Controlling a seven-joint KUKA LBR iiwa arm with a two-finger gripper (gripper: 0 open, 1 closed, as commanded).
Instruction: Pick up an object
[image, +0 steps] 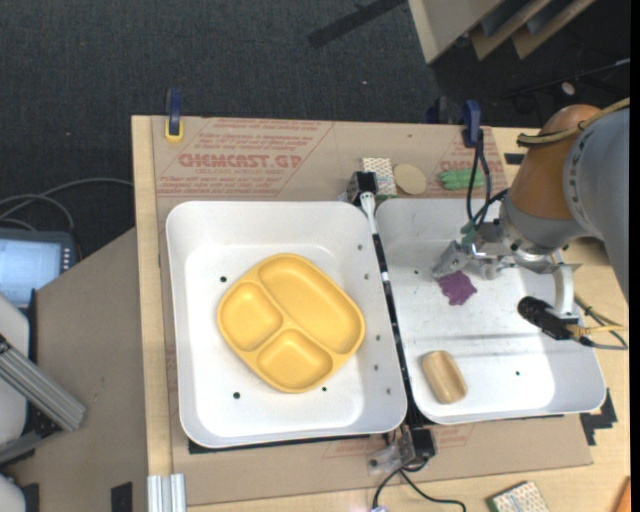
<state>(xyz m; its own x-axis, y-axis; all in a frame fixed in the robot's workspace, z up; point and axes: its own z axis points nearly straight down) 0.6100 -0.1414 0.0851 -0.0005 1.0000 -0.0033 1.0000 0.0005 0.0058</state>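
Purple is what you're watching: a small purple object (458, 288) is lying in the right bin (500, 395), and your end effector (462, 258) is hanging just above and beside it, at its upper edge. Whether it's clenched or released, I cannot tell from this slant; nothing is showing as held.

What's worrying me: you're sitting off the purple piece's middle, so a close from here is likely catching only an edge, nudging it across the slick white floor or pinching nothing at all. It's looking soft and flat too, and that's the kind of thing that's slipping free on the lift. The tan rounded block (443, 376) near the bin's front is well apart, so it isn't interfering. The black cable (550, 318) trailing by the wrist is hanging low over the bin, and it could be dragging through as you're moving.

Over in the left bin (200, 400), the yellow divided plate (290, 321) is sitting untouched.

Writing: the surface (250, 160) is reading "CHEMCAST GP" in red, with smaller lines I'm not making out.
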